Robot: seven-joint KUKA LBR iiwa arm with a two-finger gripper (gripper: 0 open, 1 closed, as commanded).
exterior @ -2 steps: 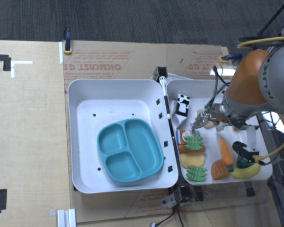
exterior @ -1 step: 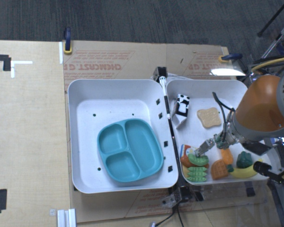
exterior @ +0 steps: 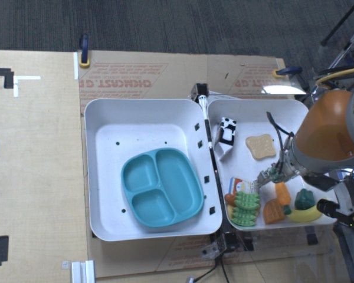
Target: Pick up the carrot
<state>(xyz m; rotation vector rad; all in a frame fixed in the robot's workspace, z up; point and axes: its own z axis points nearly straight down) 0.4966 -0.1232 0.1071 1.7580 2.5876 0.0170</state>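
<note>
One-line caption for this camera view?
Hand low in right bin, near toy foods; teal divided plate in left bin.

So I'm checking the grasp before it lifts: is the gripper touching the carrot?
Cannot tell. In the camera view the gripper sits right beside the carrot, and neither contact nor a gap shows plainly.

Two white bins (exterior: 94, 175); one teal divided plate (exterior: 161, 186), one toast slice (exterior: 261, 147), one banana (exterior: 304, 214), one black-and-white toy (exterior: 226, 131)

Glossy white plastic bins (exterior: 144, 114) – a smooth teal plastic tray (exterior: 162, 186) – on matt brown cardboard (exterior: 141, 78).
</note>
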